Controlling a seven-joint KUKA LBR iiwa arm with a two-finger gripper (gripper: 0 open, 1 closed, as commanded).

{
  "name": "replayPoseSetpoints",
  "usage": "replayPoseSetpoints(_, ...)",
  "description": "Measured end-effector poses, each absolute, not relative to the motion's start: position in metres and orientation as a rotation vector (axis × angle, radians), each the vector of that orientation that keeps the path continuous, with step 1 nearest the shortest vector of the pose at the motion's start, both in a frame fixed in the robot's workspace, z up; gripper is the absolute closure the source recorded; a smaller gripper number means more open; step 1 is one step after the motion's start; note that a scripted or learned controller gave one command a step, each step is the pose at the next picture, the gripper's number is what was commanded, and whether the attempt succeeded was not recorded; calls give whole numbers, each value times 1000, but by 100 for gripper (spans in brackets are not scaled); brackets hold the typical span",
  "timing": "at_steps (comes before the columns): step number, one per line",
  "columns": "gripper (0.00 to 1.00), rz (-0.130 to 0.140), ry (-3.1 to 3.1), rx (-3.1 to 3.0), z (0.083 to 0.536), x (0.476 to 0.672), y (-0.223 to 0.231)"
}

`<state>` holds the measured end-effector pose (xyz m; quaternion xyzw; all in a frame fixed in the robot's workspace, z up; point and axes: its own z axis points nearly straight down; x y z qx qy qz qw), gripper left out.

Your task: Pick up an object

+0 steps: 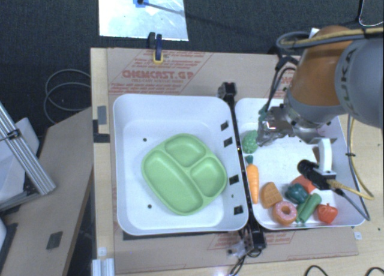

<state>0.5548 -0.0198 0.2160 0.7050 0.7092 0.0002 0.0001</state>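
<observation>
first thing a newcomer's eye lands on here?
Probably the pale green divided plate, alone in the left bin. Next, the grey arm with its orange band reaching over the right bin, where bright toy food clusters near the front: a carrot, a pink donut and a red tomato.

Grey arm (354, 77) with an orange band (318, 71).

The links are rounded and smooth, grey, with dark lettering partly readable on the upper casing. Above the wrist the broad orange band wraps the body like a collar. Below it sits a grey metal wrist block that ends in a small dark gripper (264, 134). Thin black cables (282, 59) loop off the band's upper left and run down alongside the wrist. One more dark cable trails off the top.
</observation>
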Motion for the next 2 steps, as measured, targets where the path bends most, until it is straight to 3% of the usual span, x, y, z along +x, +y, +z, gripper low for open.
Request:
replayPoseSetpoints(1, 100, 0, 2222, 2220, 220, 541, -27)
replayPoseSetpoints(2, 100, 2, 2226, 2215, 217, 553, -27)
